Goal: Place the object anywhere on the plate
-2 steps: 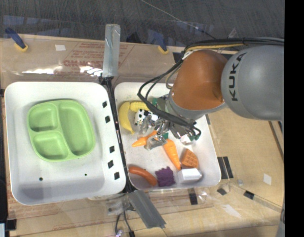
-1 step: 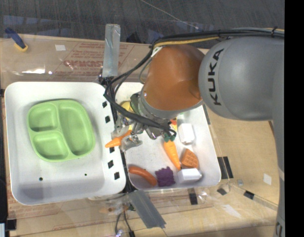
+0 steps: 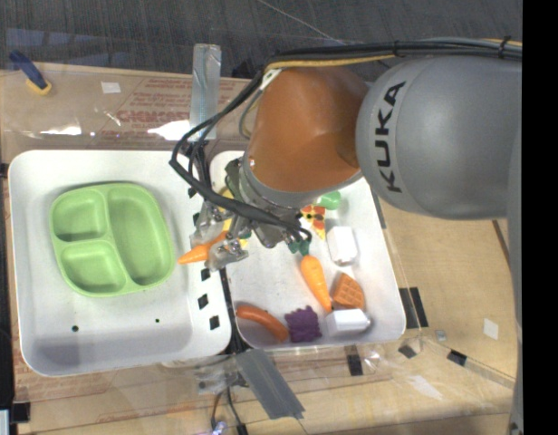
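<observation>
The grey arm [image 3: 442, 134] reaches in from the right, its orange band [image 3: 302, 125] bulking above the wrist, and the end effector [image 3: 217, 243] hangs over the divide between the two bins, clamped on a small orange carrot [image 3: 193, 255] whose tip juts over the left bin [image 3: 43, 333]. There one green three-compartment plate [image 3: 110, 237] lies, apart from the carrot. The right bin [image 3: 388, 279] holds one more carrot [image 3: 315, 279], one purple grape bunch [image 3: 303, 323], one sausage [image 3: 261, 321], one waffle piece [image 3: 347, 291] and two white blocks [image 3: 341, 243]. The worktop [image 3: 442, 261] is pale wood; dark carpet [image 3: 98, 7] lies beyond.
</observation>
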Robot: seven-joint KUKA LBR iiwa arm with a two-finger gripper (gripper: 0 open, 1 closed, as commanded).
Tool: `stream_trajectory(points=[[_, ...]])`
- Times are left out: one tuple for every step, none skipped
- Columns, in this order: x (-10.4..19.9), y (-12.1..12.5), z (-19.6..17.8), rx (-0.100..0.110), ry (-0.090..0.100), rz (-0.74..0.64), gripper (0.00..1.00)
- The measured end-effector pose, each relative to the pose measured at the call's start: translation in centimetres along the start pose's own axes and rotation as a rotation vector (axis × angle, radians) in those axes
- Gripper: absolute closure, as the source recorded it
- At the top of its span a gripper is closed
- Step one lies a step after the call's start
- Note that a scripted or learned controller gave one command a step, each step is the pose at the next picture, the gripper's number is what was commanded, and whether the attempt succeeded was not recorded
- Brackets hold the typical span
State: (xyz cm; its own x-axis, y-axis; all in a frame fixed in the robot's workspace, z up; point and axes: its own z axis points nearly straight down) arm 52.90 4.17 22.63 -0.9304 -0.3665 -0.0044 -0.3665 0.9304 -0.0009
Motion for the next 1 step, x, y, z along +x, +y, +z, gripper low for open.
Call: stream_trajectory(points=[[0.05, -0.05, 0.08, 0.0, 0.002, 0.001, 0.0]])
